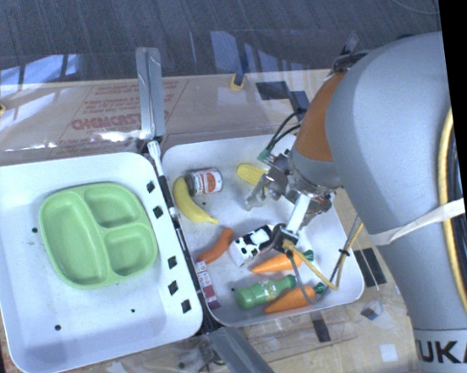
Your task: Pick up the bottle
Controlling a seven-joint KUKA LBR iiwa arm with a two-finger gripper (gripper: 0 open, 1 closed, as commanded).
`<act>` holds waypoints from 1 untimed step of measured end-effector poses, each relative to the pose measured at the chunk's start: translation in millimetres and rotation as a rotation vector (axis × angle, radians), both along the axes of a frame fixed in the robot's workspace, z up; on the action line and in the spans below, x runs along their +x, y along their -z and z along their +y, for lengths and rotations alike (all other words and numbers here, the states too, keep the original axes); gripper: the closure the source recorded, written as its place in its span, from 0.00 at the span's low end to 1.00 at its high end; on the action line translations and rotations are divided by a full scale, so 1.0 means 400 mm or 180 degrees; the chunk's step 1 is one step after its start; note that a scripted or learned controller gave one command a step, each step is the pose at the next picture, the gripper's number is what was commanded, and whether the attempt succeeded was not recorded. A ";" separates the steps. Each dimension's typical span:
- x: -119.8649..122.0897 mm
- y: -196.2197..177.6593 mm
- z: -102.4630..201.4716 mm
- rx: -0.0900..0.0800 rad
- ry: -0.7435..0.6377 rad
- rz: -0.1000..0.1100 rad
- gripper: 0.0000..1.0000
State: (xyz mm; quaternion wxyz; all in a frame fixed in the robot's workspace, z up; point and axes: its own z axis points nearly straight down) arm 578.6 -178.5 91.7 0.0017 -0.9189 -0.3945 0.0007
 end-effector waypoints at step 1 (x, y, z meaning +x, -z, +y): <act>0.110 0.000 -0.060 -0.0001 -0.0098 0.0001 0.00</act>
